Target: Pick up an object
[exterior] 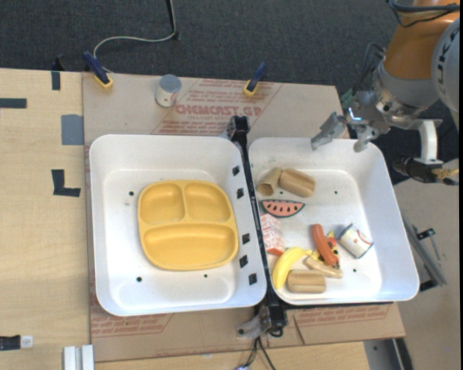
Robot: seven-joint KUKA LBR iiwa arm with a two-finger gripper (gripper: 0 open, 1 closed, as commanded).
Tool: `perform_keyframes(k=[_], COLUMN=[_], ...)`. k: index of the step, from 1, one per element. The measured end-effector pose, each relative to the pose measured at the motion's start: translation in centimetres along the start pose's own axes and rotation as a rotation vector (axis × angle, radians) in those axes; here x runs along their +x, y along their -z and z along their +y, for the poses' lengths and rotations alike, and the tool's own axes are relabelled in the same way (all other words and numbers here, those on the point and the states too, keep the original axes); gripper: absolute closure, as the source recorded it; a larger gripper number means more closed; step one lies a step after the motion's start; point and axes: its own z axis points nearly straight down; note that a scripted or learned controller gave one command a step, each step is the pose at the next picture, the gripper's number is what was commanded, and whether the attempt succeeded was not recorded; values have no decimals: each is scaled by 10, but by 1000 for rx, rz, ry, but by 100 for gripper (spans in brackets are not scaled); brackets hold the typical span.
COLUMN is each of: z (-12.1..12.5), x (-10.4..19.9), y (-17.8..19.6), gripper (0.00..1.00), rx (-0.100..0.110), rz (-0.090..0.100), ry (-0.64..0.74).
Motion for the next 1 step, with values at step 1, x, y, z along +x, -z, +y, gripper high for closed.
perform_keyframes(k=[1], z=[12], x=[1], y=[-157], gripper=[0], rx=[0], rz=[0], ry=[0])
